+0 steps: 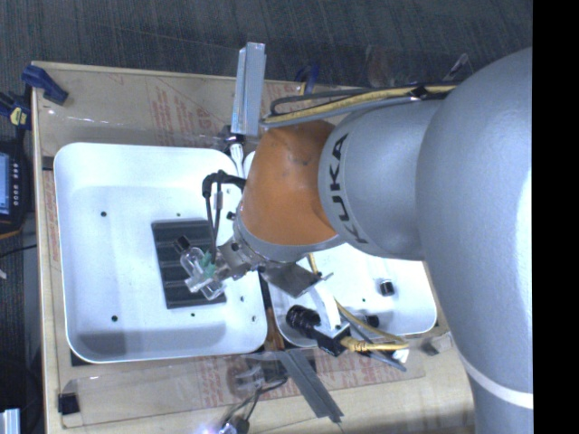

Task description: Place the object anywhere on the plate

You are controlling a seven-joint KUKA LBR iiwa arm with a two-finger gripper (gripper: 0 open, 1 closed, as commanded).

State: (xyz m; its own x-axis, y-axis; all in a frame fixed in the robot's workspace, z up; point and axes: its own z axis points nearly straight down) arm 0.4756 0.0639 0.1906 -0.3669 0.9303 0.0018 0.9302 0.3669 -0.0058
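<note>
Overhead view of the desk (pixel 136 98) with two shallow white bins side by side. The left bin (pixel 95 233) holds a dark, ribbed rectangular plate (pixel 175 289) lying flat near the middle of its floor, long side running toward the near wall. The grey arm (pixel 434 179) enters from the right and covers most of the right bin (pixel 414 307); its orange band (pixel 280 197) sits above the wall shared by the bins. The gripper (pixel 201 275) is low over the right half of the plate. Its pale, translucent tip overlaps the ribs, and whether it is open or closed cannot be told. A small green patch (pixel 206 262) shows at the tip; whether it is a held thing or part of the gripper cannot be told. A small black object (pixel 386 287) lies on the floor of the right bin, well apart from the plate. A blue clamp (pixel 42 81) grips the desk's far left corner.
</note>
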